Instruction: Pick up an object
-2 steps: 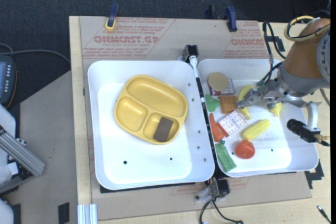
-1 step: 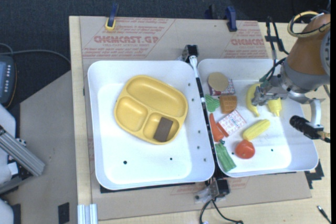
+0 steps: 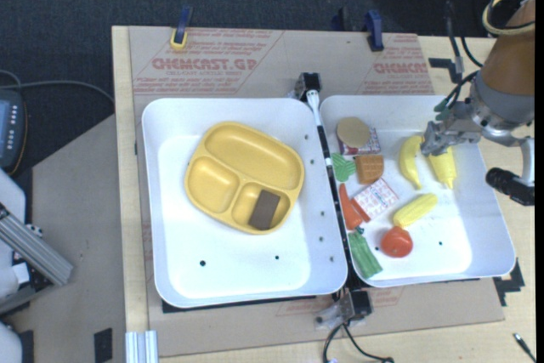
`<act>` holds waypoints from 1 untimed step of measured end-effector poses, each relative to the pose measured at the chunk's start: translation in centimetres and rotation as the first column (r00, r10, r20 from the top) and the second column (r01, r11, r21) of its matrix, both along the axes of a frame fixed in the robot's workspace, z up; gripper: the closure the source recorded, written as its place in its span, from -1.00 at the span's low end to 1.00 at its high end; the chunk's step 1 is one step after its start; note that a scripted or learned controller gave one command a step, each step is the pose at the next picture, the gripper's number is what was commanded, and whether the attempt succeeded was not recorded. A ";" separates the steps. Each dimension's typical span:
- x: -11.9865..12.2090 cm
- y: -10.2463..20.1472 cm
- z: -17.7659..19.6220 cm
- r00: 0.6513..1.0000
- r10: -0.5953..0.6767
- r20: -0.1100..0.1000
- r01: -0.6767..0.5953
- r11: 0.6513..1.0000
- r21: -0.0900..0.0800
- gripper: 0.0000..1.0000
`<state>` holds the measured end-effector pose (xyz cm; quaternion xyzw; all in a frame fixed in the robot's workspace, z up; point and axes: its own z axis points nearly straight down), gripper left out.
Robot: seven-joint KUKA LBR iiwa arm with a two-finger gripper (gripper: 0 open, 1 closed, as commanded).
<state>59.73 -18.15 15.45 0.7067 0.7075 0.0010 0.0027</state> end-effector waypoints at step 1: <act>0.6 0.2 6.4 1.000 0.001 0.003 -0.001 1.000 0.000 1.00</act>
